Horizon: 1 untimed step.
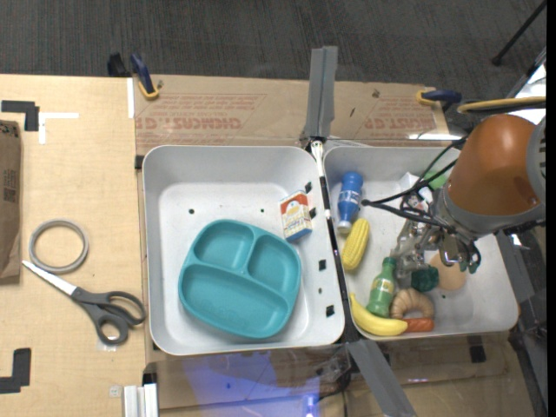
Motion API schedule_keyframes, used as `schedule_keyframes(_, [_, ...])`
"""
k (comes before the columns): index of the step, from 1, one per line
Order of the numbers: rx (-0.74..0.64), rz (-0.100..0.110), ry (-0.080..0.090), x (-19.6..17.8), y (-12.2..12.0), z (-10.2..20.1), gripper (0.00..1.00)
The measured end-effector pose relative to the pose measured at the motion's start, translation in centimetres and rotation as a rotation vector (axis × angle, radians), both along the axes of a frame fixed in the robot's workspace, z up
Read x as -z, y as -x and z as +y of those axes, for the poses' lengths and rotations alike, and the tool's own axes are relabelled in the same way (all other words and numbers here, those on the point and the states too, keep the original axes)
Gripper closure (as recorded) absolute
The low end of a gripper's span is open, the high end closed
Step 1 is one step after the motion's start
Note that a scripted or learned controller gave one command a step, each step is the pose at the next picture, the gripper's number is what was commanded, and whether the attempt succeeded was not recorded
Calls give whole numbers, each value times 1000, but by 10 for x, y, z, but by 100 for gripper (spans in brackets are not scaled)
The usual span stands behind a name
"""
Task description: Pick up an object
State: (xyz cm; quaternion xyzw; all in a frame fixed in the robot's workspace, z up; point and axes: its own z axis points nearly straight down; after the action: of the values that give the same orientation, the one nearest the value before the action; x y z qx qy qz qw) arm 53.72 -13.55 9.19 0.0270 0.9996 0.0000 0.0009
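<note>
The claw (pixel 415 257) hangs low in the right bin (pixel 486 320); whether it grips anything, I cannot tell. Packed close below it: green bottle (pixel 381 289), banana (pixel 375 318), croissant (pixel 410 302). Corn cob (pixel 355 243) and blue bottle (pixel 349 196) lie leftward, by the dividing wall

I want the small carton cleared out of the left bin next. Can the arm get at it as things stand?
Probably yes: the carton stands alone beside the teal tray, nothing over it. The tool sits low in the right bin and must cross the divider.
</note>
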Motion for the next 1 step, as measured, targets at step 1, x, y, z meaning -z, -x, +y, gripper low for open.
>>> schedule_keyframes(1, [381,-2,0,0,-27,-21,100])
